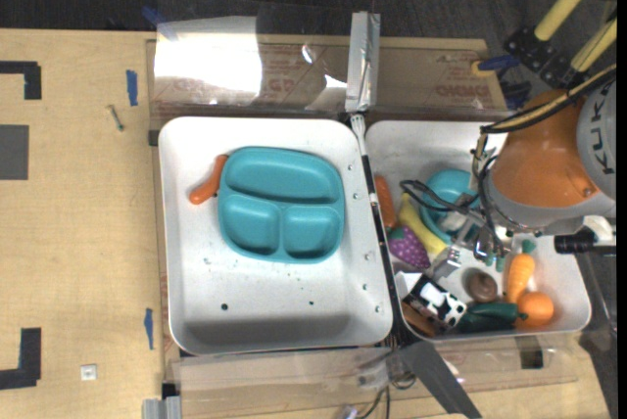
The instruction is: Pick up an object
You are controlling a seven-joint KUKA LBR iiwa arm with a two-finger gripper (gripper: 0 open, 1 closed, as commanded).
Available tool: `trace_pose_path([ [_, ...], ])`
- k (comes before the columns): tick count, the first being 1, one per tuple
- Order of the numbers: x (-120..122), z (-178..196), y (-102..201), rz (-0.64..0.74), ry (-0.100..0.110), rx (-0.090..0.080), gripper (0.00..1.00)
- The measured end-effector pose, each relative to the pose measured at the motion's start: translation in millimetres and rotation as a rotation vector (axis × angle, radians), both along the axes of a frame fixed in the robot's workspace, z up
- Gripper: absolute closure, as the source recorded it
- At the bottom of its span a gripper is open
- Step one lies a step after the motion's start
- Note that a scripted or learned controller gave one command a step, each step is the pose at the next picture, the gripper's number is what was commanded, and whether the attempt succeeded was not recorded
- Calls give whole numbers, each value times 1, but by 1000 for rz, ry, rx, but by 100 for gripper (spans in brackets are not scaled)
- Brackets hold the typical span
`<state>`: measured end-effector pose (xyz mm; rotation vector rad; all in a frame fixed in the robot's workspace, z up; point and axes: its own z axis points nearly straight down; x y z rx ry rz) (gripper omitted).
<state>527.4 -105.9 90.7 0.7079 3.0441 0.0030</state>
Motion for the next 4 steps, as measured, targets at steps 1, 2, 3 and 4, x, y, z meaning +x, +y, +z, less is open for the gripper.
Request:
trace_pose_path([
  [1, 77, 104, -22, -104, 2, 0, 0],
  [2, 84, 0, 7, 144, 3, -3, 0],
  [3, 83, 45, -81, 132, 5, -5, 0],
  [4, 38, 2, -50, 168, 8, -2, 0],
])
